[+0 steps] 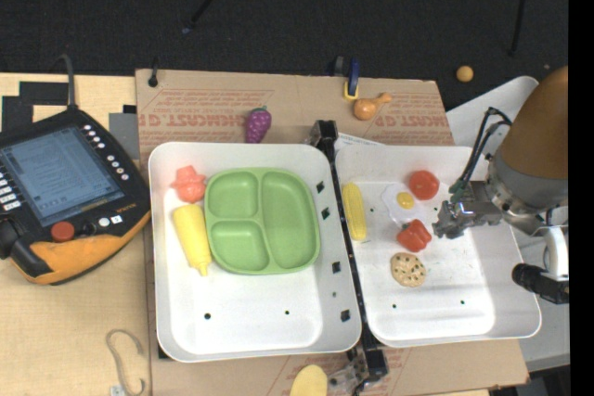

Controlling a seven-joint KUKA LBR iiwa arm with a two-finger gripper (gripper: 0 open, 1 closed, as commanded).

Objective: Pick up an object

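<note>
Red pepper (414,236) is sitting in your right bin (464,315), just left of the jaws (449,223), with a tomato (423,185) above it and a cookie (407,269) below. You're hovering low beside it, nothing lifted yet, so the pick is looking barely started. Can't tell whether the jaws are released or clenched. Left bin (241,320) is holding a green tray (262,222) and a yellow bottle (192,237). Grasping and lifting are both remaining.

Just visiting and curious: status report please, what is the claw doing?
Claw low in right bin, grip unclear. Red pepper beside it, not lifted. Tomato, fried egg, cookie close around.
</note>
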